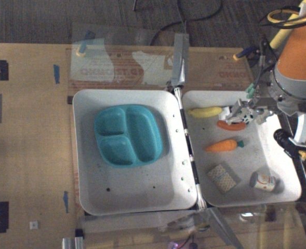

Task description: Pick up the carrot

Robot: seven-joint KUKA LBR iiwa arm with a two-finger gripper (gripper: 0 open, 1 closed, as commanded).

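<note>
The carrot (224, 146), orange with a small green top pointing right, lies flat in the middle of the right bin (288, 191). My gripper (241, 114) hangs over the back part of that bin, above and slightly right of the carrot, close over a red chili pepper (230, 125). Nothing is visibly held between its fingers. The carrot lies apart from the gripper, on the bin floor.
A yellow banana (205, 111) lies at the right bin's back left. A patterned sponge-like block (222, 177) and a small white cup-like toy (264, 181) sit near its front. A teal divided plate (128, 135) rests in the left bin (90, 191).
</note>
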